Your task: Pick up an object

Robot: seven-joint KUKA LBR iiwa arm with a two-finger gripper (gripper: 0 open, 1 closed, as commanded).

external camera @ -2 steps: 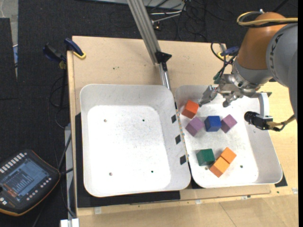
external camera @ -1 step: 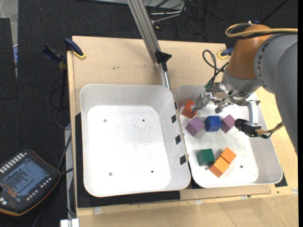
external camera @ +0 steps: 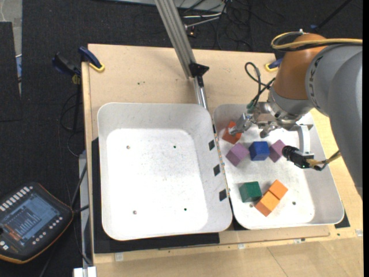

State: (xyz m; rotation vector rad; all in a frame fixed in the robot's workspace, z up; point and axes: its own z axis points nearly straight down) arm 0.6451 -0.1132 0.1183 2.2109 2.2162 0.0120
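Note:
Several small blocks lie in the right bin (external camera: 323, 209): a red one (external camera: 232, 133) at the back left, a purple one (external camera: 237, 153), a blue one (external camera: 259, 150), a second purple one (external camera: 278, 149), a green one (external camera: 250, 191) and two orange ones (external camera: 278, 188) (external camera: 266, 203) near the front. My gripper (external camera: 257, 125) hangs low over the back of this bin, just right of the red block and behind the blue one. It is open, with nothing between its fingers.
The left bin (external camera: 154, 172) lies beside the right one. A metal pole (external camera: 176, 30) slants down to the gap between the bins at the back. A black cable plug (external camera: 294, 156) dangles by the right purple block. A teach pendant (external camera: 29, 221) sits at the lower left.

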